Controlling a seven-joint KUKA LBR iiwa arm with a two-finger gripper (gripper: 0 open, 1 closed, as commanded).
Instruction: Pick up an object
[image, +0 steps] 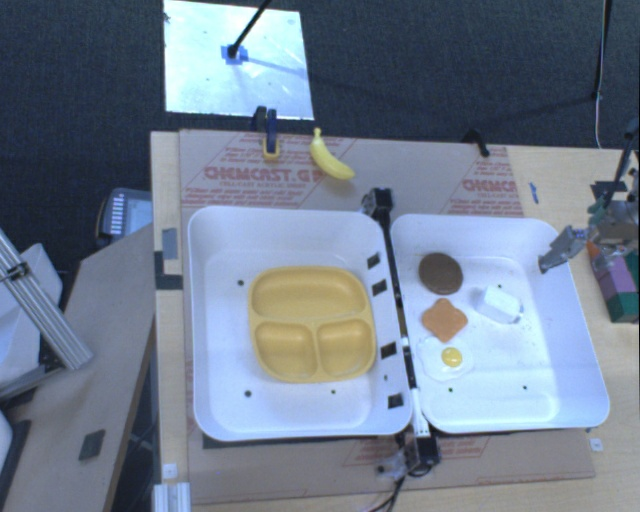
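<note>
- The left bin (215, 300) holds a yellow divided plate (308, 322), three compartments, lying flat near the bin's middle; it sits well to the left of the divider strip (393, 320) between the two bins.
- Beyond the left bin's far rim, on the cardboard, lies a toy banana (331, 158) (outside both bins, so not a likely target).
- Just right of the divider strip, in the right bin (570, 390), three flat toy foods line up from far to near: a brown round patty (440, 272), an orange diamond-shaped piece (444, 320), and a fried egg (447, 358) with its yolk up.
- A little further right of the divider strip lies a small white block (499, 303), its long axis slanting from far-left to near-right; it sits apart from the orange piece.
- The gripper (556, 255) hangs at the right bin's far-right rim, well right of the divider strip; I cannot tell how its claw is set, and nothing is seen in it.
- The relation that counts: every pickable item lies to the left of and nearer the camera than the gripper, with the white block closest to it (my guess for the easiest reach).
</note>
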